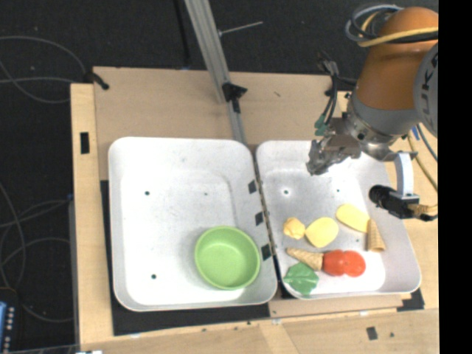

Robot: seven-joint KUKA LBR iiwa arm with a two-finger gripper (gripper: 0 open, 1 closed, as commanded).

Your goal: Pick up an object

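Grey metal fingers of the gripper (318,165) are hanging over the far part of the right bin (295,161), tips pointing down and slightly left; from this slant they are looking close together with nothing between them, though the gap itself is too small to read, so I cannot tell whether they are parted or closed. Above the gripper the arm (391,65) is rising with its orange band toward the right.

Toward the near end of the same bin, well apart from the gripper, small toy foods are lying in a cluster: a small yellow piece (294,228), a rounder yellow piece (321,231) just beside it, a longer yellow piece (352,217), a red tomato (344,263), a green leafy piece (301,278) and two cones, one (305,257) between the yellow pieces and the tomato, the other (375,235) near the right wall. In the left bin (147,168) a green bowl (226,257) is sitting near the front.

Judging by looks, these are light, stiff, smooth plastic toys, likely to slip or roll. The rounder yellow piece is looking easiest: take it across its narrow width. The bowl would need a grip on its rim.

No brand, label or readable writing is showing on the objects; letters on the arm are cut off.
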